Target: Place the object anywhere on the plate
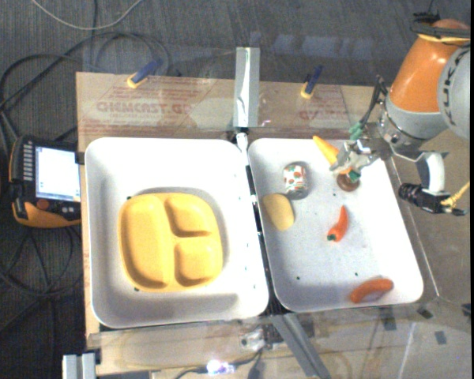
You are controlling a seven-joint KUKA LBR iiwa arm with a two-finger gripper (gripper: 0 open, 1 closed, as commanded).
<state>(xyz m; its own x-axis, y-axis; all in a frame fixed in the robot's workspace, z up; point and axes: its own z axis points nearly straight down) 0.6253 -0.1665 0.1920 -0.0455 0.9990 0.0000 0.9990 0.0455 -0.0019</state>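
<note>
The gripper [350, 166] hangs low over the back of the right bin [395, 243], and whether its fingers are open or closed cannot be told; a small brown thing [348, 182] right beneath it is too blurred to name. The yellow, three-compartment plate [172, 239] sits in the left bin [103, 172]. In the right bin lie a yellow piece [325, 148], a printed cup [295, 178], a pale potato [279, 211], a small carrot [338, 225] and an orange sausage-shaped piece [371, 290], all apart

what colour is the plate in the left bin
Yellow, a divided plate, seen in the camera view.
</note>
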